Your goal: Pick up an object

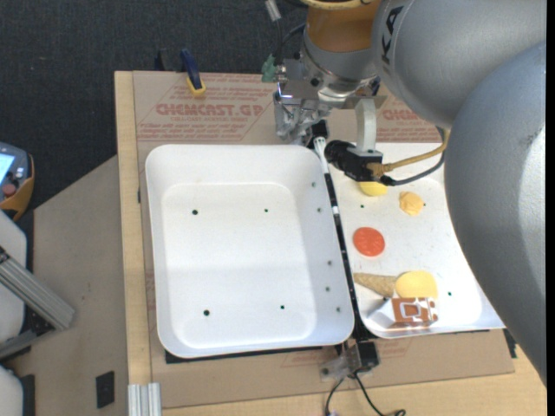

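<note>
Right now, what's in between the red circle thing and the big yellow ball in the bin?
Nothing sits there. In the camera view, bare white floor of the right bin separates the red disc from the yellow ball.

Plastic bins on a cardboard-brown board

The two white bins (238, 258) are looking smooth, faintly glossy; the arm's grey shell (486, 102) is shining softly above the matt printed board (217, 111).
</note>
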`<state>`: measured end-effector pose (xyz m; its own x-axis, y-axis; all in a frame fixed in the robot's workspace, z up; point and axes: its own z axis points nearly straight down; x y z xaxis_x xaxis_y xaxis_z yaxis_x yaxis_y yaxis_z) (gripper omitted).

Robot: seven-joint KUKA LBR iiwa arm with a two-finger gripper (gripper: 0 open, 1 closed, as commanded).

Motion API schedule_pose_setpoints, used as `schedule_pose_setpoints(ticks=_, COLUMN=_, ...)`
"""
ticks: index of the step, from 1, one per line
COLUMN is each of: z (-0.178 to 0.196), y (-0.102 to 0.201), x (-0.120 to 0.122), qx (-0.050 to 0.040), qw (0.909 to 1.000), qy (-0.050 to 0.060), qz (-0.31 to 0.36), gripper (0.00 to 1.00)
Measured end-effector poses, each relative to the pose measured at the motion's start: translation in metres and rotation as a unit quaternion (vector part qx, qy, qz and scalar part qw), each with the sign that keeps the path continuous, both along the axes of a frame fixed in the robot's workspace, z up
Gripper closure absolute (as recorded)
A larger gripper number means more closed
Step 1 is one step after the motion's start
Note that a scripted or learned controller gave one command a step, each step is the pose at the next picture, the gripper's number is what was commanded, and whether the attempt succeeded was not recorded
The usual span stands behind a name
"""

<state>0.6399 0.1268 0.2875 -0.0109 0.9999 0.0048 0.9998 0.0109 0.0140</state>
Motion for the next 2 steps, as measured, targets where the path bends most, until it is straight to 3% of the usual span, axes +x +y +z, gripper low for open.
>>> schedule_pose_setpoints(ticks=1, z=-0.091, y=0.041, x=0.027, qx=-0.0023, qw=1.0, qy=0.008, qz=-0.004, gripper=1.0)
schedule_pose_setpoints(ticks=2, z=0.084, y=0.103, x=0.01, qx=0.0022, qw=1.0, qy=-0.003, qz=-0.001, gripper=1.0)
